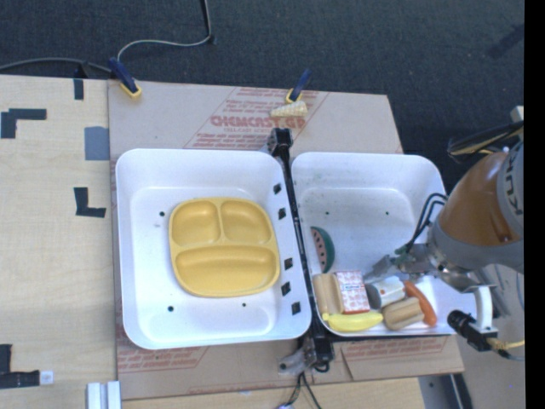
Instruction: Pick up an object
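Though reaching in across the right edge of the right bin [426,173], ends with the gripper [381,271] low over the bin floor, toward the near right corner. Cannot tell whether released or clenched: too small and too dark against the wrist to resolve. Carries an orange band [477,203] above the grey wrist [456,254]. Places the gripper just beside the far side of a cluster of objects packed along the near edge of the right bin. Lists, from the left edge of that bin toward its right: a watermelon slice [323,247] lying apart from the rest against the left wall; a tan roll [324,293]; a red-and-white carton [351,292] touching the roll; a banana [353,320] flat against the near wall, below roll and carton; a small white container [388,293] nearest the gripper; a brown bun [402,314]; an orange carrot-like piece [421,302] resting across the bun. Cannot tell whether touching the white container or only close to it. Holds, in the middle of the left bin [128,228], a yellow divided plate [224,245] lying flat, well apart from the gripper. Sets both bins side by side, walls touching, on a cardboard sheet [170,118] with red lettering. Fixes that sheet at its far edge with two blue-and-yellow clamps [126,77], one near the far left corner, one near the middle.
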Available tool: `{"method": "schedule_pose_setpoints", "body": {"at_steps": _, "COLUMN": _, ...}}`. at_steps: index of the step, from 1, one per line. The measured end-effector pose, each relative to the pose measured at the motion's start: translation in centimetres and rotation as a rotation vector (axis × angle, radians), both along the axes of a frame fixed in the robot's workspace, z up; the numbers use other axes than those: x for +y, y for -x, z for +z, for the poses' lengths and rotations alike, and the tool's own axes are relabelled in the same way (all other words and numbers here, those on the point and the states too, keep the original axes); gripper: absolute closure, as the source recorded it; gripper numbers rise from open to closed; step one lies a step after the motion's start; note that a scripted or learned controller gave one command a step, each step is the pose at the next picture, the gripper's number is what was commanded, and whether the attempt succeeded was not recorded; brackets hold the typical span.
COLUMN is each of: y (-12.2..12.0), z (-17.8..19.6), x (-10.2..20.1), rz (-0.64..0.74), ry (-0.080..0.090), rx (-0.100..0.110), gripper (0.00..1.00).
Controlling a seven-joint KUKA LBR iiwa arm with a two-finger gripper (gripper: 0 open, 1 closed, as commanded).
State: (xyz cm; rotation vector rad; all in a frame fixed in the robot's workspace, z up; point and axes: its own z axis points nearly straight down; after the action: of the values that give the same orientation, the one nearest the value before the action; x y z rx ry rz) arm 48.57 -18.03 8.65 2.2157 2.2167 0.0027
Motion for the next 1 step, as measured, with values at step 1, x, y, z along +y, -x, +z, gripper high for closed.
{"method": "schedule_pose_setpoints", "body": {"at_steps": 1, "y": 0.0, "z": -0.02, "x": -2.94, "rz": 0.001, "ry": -0.004, "rx": 0.002, "gripper": 0.0}}
